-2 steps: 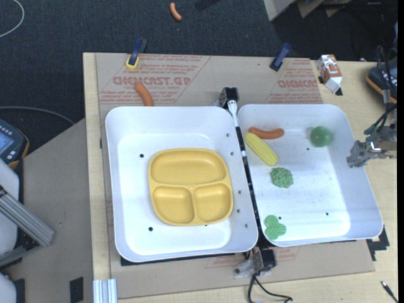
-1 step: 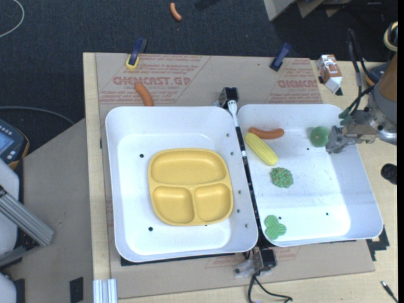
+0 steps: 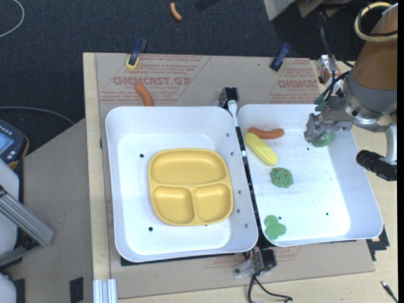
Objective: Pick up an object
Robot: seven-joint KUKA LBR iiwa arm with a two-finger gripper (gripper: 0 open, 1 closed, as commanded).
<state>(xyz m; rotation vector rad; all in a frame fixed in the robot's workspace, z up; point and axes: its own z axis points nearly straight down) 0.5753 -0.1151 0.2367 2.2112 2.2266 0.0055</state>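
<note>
I saw a green item (image 3: 323,139) at the right bin's (image 3: 341,223) far right, directly under the gripper (image 3: 317,133); I could not tell if the fingers were clenched. Nearby lay sausage (image 3: 267,132), corn (image 3: 261,149), broccoli (image 3: 281,177). The left bin (image 3: 126,188) held a yellow tray (image 3: 190,186).

Yellow divided tray (image 3: 189,187) in the left white bin (image 3: 123,169); right white bin (image 3: 328,194) contains yellow corn cob (image 3: 261,149), orange-red sausage (image 3: 266,132), two green broccoli pieces (image 3: 281,178); tabletop (image 3: 183,74) tan with red lettering; floor (image 3: 76,17) dark
</note>
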